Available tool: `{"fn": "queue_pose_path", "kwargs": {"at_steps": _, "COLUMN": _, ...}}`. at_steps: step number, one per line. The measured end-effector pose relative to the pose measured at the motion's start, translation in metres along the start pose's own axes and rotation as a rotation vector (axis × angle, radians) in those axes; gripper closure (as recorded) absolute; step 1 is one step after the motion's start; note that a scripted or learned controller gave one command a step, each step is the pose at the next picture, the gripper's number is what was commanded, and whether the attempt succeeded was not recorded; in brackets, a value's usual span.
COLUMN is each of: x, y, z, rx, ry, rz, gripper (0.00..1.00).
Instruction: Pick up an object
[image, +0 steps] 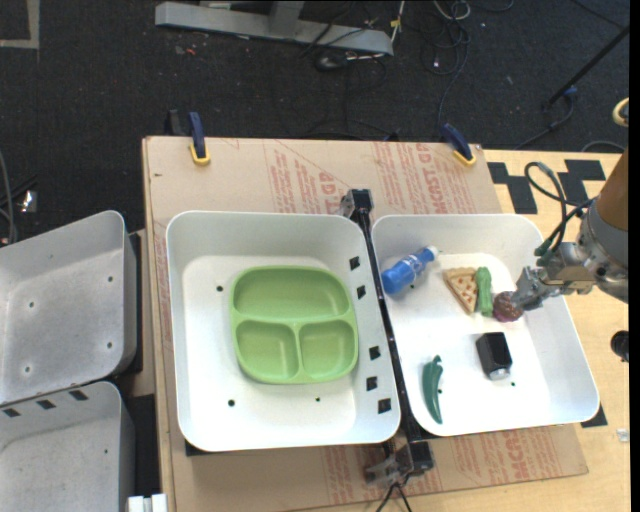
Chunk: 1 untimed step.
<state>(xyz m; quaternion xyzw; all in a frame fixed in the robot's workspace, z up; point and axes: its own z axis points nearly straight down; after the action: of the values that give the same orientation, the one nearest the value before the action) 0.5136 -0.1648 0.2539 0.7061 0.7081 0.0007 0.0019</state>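
Observation:
In the right bin lie a blue bottle, a tan wedge like a pizza slice, a light green stick, a black block and a dark green pepper. A dark red round object sits right of the green stick. My gripper comes in from the right edge and hangs low over that red object, touching or just above it. The arm's body hides how the gripper meets the object.
The left bin holds a green divided plate. A black divider runs between the bins. Grey trays stand off the bench at the left. Cables hang near the arm at the back right.

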Motion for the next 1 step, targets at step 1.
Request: {"fn": "queue_pose_path", "kwargs": {"at_steps": 1, "x": 0.0502, "y": 0.0116, "z": 0.0077, "rx": 0.003, "ry": 0.002, "rz": -0.005, "gripper": 1.0}}
